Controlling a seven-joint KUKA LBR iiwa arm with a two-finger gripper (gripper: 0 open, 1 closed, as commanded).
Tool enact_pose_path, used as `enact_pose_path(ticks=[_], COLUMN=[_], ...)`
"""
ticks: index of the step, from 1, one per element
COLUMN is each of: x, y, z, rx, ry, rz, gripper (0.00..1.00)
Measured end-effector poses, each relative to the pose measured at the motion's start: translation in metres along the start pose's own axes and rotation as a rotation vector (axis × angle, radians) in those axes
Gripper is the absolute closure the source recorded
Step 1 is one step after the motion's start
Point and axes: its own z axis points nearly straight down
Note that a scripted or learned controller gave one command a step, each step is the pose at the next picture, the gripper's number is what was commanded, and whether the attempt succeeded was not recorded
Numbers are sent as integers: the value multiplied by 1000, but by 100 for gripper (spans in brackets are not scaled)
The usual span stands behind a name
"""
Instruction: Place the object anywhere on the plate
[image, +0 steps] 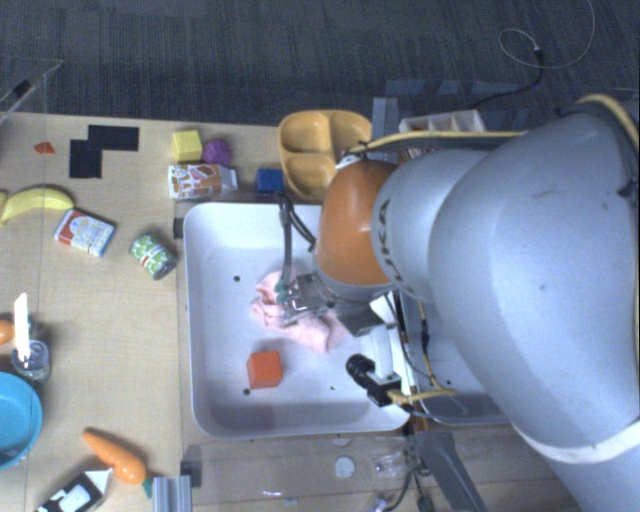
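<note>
Hovering end effector (292, 300) over pink cloth (300, 322), orange block (265, 369) nearby

Camera: single fixed overhead view, slanted down on the bench.
Detail: looks from above onto the white bin (215, 300) at centre; arm (500, 270) looms close at right, filling that side; tabletop (100, 300) at left.

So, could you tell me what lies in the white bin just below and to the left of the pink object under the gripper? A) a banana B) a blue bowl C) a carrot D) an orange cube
D: the orange cube sits on the floor of the white bin, below and left of the pink object where the gripper is, apart from it.
</note>
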Motion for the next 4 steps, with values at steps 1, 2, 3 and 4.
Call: enact_pose_path(ticks=[1, 2, 3, 4], x=[-42, -33, 55, 17], y=[0, 21, -21, 8], z=[-85, -49, -9, 3], rx=[34, 40, 29, 11], ry=[-7, -6, -8, -4], rz=[-246, -244, -140, 43], gripper=[100, 100, 100, 100])
